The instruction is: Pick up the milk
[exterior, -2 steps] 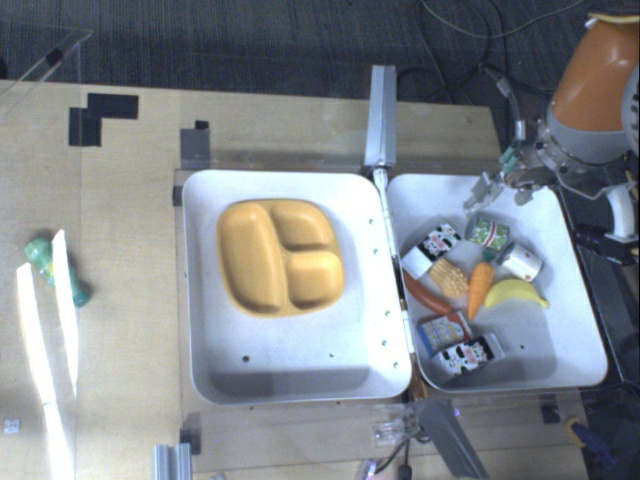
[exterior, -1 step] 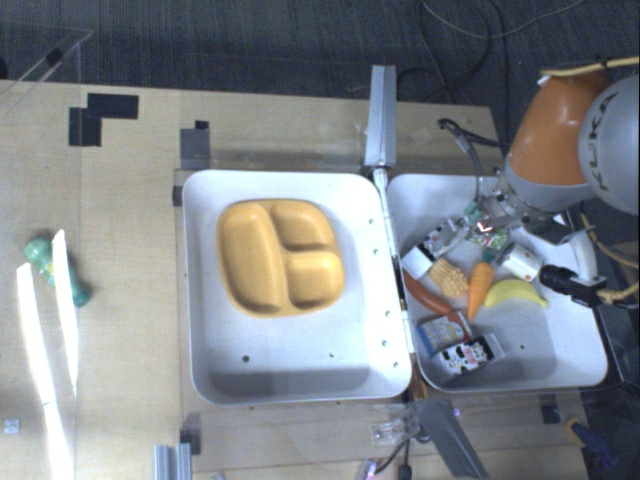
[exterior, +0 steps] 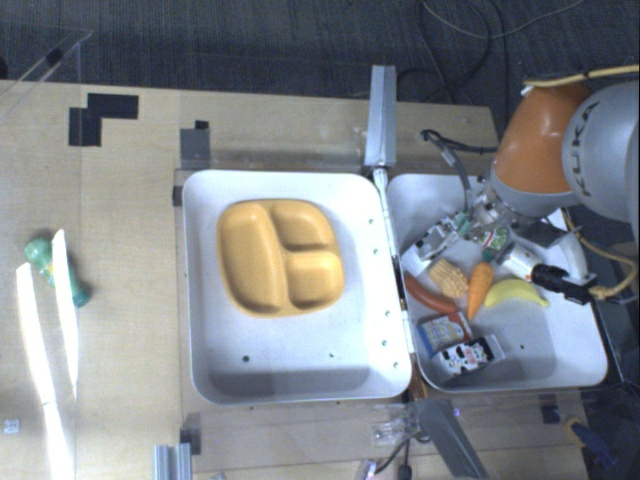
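Observation:
The milk (exterior: 456, 345) is a small carton lying on its side near the front of the right bin (exterior: 560, 358), with a blue panel and a black-and-white cow pattern. My gripper (exterior: 458, 232) hangs over the back part of the same bin, above the corn cob and well behind the milk. Nothing shows in its grasp. The grey arm with its orange band (exterior: 535, 143) comes in from the upper right.
A corn cob (exterior: 448, 276), a carrot (exterior: 480, 288), a yellow banana (exterior: 517, 293) and a red sausage-like piece (exterior: 430, 294) lie between the gripper and the milk. The left bin (exterior: 300, 368) holds a yellow divided tray (exterior: 281, 255). A metal divider (exterior: 381, 118) separates the bins.

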`<action>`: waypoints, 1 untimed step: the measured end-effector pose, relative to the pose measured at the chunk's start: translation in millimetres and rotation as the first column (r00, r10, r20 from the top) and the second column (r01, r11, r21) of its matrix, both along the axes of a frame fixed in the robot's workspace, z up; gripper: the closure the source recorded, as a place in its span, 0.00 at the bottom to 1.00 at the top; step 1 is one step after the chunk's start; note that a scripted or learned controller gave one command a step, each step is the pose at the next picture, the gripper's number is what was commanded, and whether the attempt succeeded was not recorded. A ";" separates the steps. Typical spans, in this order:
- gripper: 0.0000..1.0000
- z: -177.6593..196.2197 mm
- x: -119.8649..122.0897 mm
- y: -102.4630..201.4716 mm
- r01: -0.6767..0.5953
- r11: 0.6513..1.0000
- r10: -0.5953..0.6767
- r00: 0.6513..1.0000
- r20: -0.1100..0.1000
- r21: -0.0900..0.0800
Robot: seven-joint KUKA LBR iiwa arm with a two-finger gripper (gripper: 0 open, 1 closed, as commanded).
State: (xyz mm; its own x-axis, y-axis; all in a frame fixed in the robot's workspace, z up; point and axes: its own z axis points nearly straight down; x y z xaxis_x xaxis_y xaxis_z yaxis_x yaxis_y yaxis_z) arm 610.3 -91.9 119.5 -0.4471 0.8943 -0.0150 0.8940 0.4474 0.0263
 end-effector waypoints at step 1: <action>0.00 -9.0 32.0 -2.8 -0.015 1.000 0.015 1.000 0.013 0.000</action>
State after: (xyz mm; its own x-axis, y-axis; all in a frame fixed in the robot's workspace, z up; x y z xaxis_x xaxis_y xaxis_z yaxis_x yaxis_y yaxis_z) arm 642.3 -94.7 110.5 -0.4604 0.8874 -0.0209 0.8866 0.4609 0.0383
